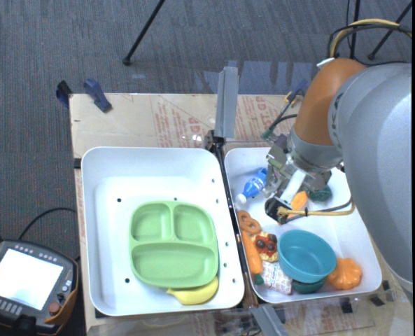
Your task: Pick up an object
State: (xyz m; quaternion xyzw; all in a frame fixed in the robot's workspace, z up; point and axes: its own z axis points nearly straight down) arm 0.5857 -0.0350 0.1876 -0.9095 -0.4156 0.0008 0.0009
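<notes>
My gripper [276, 178] hangs low over the back half of the right bin [357, 219], under the orange-banded wrist. A small blue bottle [252, 185] with a white cap lies just to its left, close to the bin's left wall. An orange piece [299, 200] and a teal thing [321, 193] lie just right of the gripper, partly hidden by the arm. Nearer the front lie a brown pretzel-like ring [248, 222], a carrot [253, 257], a red and black toy [266, 243], a blue bowl [306, 256], a crinkled packet [277, 276] and an orange lump [344, 274].
The left bin [106, 187] holds a green divided plate [173, 245] with a banana [194, 295] tucked under its front edge. A grey upright post [227, 103] stands behind the wall between the bins. A teach pendant [26, 278] lies on the floor at the lower left.
</notes>
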